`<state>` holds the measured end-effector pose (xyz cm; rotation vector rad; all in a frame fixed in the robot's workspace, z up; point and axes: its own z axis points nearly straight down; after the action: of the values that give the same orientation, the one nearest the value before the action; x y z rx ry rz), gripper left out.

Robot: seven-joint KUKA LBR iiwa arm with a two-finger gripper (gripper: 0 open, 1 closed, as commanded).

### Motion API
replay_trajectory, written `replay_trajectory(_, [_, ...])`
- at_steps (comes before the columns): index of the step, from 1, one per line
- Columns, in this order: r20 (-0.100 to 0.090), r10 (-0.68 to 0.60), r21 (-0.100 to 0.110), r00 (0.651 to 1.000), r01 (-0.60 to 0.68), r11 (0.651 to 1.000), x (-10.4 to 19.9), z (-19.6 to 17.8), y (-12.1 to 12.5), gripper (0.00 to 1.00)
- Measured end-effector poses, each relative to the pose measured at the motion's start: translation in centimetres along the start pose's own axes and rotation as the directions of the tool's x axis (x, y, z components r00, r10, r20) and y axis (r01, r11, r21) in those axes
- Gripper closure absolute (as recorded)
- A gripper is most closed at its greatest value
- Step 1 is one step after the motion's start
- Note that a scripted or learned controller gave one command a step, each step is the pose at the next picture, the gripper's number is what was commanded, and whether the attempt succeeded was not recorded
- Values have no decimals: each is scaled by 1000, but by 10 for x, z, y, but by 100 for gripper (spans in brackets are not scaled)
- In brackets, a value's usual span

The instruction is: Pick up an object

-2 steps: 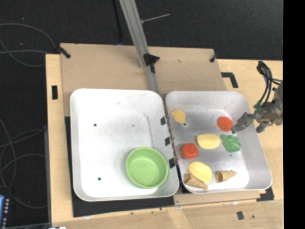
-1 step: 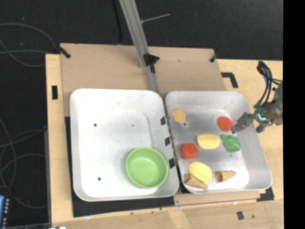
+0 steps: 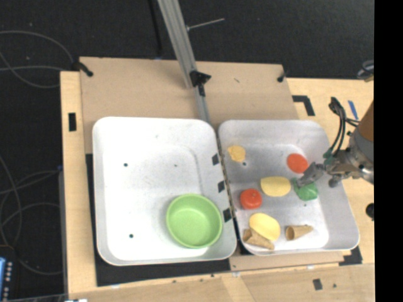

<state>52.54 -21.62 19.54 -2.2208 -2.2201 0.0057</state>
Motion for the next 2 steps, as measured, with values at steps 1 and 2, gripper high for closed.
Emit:
replay_trajectory(1, [0, 1, 0, 1000, -1, 1000, -2, 42, -1, 0])
replay_trajectory(2, [1, 1, -1, 1000, -1, 1000, -4, 94, -2, 0])
